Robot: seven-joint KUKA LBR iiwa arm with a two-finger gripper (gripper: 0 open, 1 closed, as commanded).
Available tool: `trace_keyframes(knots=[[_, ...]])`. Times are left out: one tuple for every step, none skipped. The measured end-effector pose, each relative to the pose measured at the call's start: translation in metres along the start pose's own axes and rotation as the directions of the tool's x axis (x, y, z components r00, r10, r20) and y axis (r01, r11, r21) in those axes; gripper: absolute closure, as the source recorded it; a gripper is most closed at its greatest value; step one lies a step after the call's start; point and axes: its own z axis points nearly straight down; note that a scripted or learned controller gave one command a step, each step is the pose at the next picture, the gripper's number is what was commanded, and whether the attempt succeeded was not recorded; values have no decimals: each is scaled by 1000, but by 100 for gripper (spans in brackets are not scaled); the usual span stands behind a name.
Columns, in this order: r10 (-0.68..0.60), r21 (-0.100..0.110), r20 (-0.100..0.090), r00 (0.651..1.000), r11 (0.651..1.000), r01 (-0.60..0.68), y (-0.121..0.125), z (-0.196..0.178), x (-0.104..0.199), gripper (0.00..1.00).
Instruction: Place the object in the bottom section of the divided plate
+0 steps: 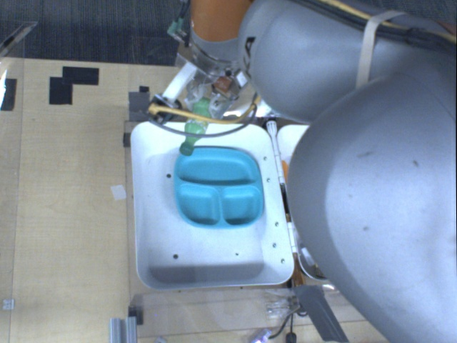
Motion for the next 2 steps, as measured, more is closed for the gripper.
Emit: trace_keyframes(knots=[[181, -1, -3, 983, 983, -181, 6, -93, -6, 100], [189, -1, -3, 982, 982, -189, 36, -148, -47, 100]])
